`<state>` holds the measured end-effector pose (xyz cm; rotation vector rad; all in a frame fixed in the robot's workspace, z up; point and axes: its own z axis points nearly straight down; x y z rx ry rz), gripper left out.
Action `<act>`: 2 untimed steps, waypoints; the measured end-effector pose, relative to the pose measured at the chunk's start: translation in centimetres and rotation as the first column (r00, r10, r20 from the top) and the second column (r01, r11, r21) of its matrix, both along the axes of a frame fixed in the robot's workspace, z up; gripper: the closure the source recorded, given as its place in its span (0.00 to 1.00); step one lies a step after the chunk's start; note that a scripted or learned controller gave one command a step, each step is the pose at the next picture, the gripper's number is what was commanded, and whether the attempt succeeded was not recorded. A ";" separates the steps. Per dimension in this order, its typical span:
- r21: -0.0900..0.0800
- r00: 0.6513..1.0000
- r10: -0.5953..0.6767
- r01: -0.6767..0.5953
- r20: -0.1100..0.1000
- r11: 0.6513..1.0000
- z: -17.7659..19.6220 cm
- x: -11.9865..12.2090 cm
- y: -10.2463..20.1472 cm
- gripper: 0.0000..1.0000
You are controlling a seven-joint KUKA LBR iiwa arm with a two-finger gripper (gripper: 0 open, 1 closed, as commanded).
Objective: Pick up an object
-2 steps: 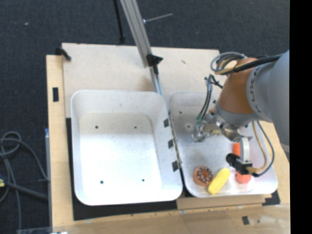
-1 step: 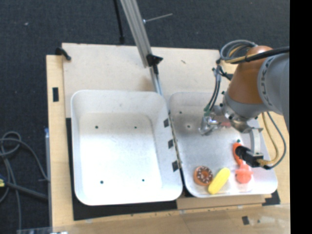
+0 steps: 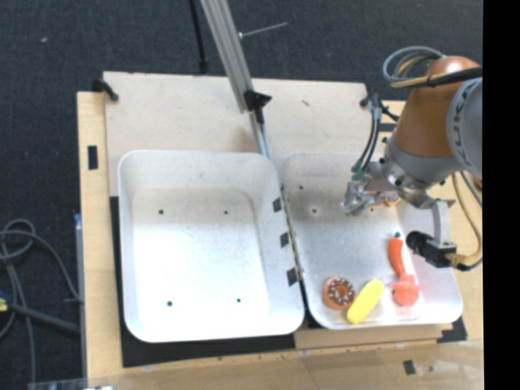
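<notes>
In the right bin (image 3: 325, 234), along its front edge, lie a brown sprinkled doughnut (image 3: 338, 292), a yellow banana-like piece (image 3: 365, 301) and an orange carrot-shaped piece (image 3: 399, 273). My gripper (image 3: 357, 199) hangs over the bin's upper middle, well behind these objects and apart from them. No object shows between its fingers; the fingertips are too small and blurred to judge.
The left bin (image 3: 203, 242) sits beside the right one. A slanted aluminium post (image 3: 231, 51) rises from behind the bins. Cables (image 3: 443, 250) and a black connector hang near the right bin's right rim.
</notes>
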<state>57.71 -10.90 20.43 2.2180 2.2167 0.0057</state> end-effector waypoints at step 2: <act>0.003 1.000 0.008 -0.008 -0.005 1.000 6.0 -0.5 4.9 1.00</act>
